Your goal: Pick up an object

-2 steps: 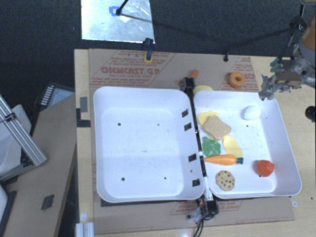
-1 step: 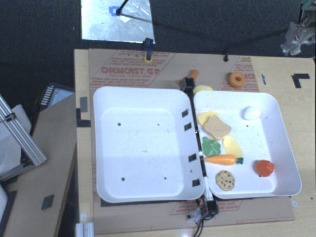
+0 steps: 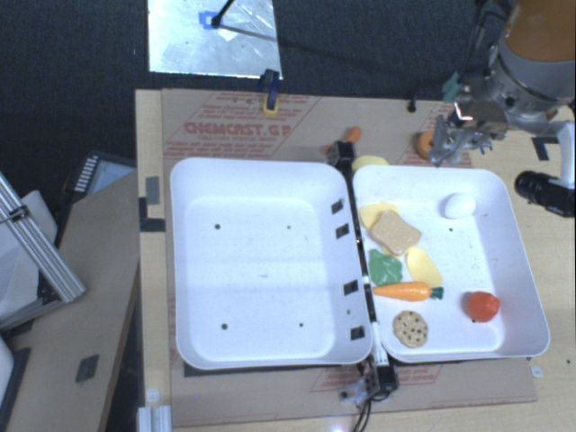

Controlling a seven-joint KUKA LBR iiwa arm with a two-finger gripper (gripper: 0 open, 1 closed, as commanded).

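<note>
While the claw [image 3: 447, 154] hangs, grip state unclear, a round white egg [image 3: 458, 206] lies below.

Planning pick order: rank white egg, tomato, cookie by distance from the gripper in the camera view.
Gripper sits above the right bin's back edge.
1. White egg: back of the right bin, just below the gripper.
2. Tomato: front right.
3. Cookie: front left corner, farthest.
</note>
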